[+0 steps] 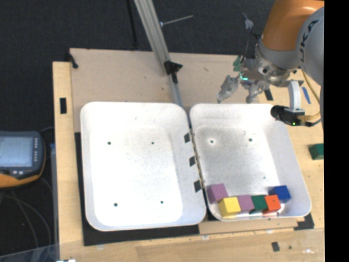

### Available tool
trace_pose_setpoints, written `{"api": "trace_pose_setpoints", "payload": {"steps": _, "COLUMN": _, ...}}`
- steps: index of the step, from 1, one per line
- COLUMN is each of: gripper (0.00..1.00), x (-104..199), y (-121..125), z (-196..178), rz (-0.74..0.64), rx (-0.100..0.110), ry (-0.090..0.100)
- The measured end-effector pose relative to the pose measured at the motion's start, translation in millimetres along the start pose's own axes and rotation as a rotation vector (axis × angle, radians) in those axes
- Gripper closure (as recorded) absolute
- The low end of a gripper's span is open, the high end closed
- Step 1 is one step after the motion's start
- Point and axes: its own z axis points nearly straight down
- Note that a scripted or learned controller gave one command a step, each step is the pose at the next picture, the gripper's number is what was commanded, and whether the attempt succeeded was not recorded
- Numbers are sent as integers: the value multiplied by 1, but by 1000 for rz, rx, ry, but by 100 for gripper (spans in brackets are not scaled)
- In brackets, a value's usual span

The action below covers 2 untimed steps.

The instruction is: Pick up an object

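Observation:
Several small blocks lie along the near edge of the right bin: a purple block, a yellow block, a second purple one, a green one, an orange one and a blue one. My gripper hangs above the far rim of the right bin, well away from the blocks. Its two fingers are spread apart with nothing between them.
The left bin sits beside the right one. A slanted metal rail crosses the back of the bench. A grey device sits off the bench at the left. A small green thing lies at the right edge.

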Motion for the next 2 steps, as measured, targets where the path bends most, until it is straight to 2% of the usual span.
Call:
{"api": "trace_pose_setpoints", "payload": {"steps": 1, "gripper": 100, "x": -1, "y": 1, "z": -12, "rz": -4, "rx": -3, "ry": -2}}
{"api": "trace_pose_setpoints", "payload": {"steps": 2, "gripper": 100, "x": 61, "y": -36, "z": 57, "rz": -4, "rx": 8, "ry": 3}}
